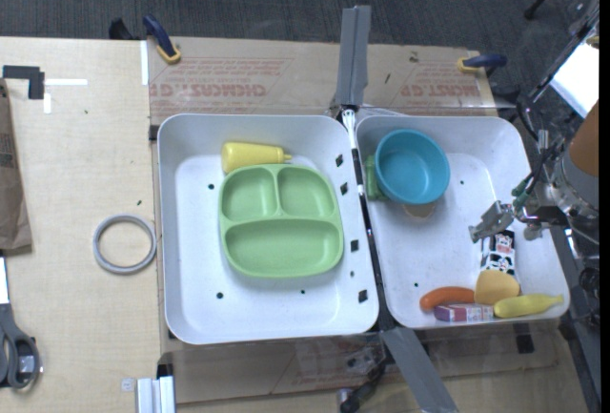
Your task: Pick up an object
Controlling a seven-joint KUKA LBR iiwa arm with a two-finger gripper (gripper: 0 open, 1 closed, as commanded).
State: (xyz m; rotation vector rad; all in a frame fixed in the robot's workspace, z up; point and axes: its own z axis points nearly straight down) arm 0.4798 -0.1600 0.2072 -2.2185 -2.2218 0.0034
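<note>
Gripper (pixel 496 222) over right bin (pixel 477 149), fingers spread, gripping nothing; cow-print carton (pixel 498 255) directly beneath; blue bowl (pixel 412 167) well apart.

"Where is the camera?"
"There is 1, fixed high above the surface (pixel 76 173), looking down at a slant."
"How much does it see?"
"Both white bins (pixel 181 239), side by side, from fairly far."

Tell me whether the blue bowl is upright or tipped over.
Upright: the blue bowl sits in the right bin with its open mouth facing up, its inside visible.
</note>
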